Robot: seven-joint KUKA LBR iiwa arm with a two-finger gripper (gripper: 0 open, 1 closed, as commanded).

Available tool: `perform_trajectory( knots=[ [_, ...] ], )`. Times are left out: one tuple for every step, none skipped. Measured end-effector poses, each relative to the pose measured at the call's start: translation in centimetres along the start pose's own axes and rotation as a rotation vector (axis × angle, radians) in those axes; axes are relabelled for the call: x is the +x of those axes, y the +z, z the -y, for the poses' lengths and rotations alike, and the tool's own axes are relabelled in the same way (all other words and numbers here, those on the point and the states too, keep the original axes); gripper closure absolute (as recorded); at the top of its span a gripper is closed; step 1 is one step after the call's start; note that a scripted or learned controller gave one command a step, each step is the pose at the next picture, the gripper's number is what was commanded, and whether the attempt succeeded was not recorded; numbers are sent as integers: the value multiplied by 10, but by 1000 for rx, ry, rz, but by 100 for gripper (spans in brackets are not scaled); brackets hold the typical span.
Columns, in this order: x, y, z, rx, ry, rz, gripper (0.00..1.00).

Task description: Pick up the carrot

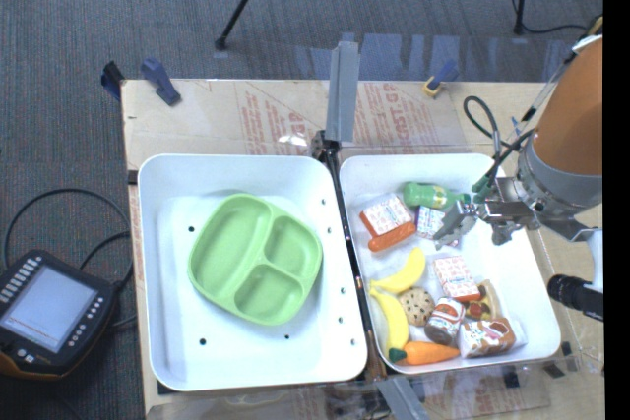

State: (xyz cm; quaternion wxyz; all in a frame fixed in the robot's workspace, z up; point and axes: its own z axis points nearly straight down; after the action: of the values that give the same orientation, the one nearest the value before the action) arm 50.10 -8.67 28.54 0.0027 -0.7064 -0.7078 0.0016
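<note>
The carrot (430,352) lies at the near edge of the right bin (512,174), just beside the near end of the bananas (394,300) and close to the cookie (417,305) and some small snack packets (463,300). Nothing grips it, so the pickup has not yet begun. The gripper (455,229) hovers over the far part of that bin, near a green bottle (425,195) and an orange-and-white carton (387,218), well apart from the carrot. Whether it is released or clenched I cannot tell. The left bin (157,202) on the table (226,118) holds a green divided plate (256,258). All of the task appears to be left: moving toward the near edge, descending, grasping and lifting.
</note>
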Motion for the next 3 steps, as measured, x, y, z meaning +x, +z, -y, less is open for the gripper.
perform_trajectory(
  knots=[
    [13,42,-49,-1,-222,0,0],
    [-41,167,-53,-2,-380,0,0],
    [-22,80,-80,-5,-612,2,0]
  ],
)
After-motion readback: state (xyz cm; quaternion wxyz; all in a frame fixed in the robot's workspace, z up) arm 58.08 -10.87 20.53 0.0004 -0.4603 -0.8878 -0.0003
